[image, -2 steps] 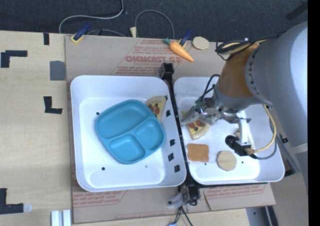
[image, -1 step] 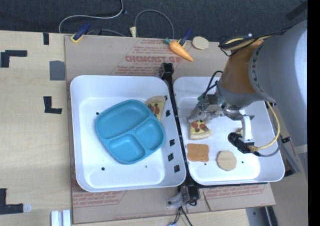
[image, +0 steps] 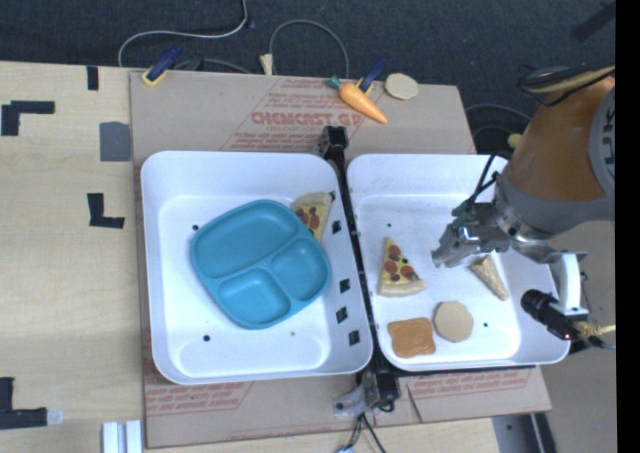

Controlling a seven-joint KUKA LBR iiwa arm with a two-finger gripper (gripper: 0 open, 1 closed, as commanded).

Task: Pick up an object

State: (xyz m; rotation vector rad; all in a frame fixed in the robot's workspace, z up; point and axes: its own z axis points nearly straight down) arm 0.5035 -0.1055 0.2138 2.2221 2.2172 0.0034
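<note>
Pizza slice [image: 400, 269] just left of arm's fingers [image: 450, 247], seemingly empty

The pincer [image: 458, 244] is seen low in the right bin [image: 420, 173], beside a pizza slice [image: 399, 269], apparently unladen.

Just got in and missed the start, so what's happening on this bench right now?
A robot arm reaches from the right into the right bin, its hand low between a pizza slice and a tan wedge. Nothing shows between its fingers. A toast slice and a round cookie lie nearer the front. The left bin holds a blue divided plate.
</note>
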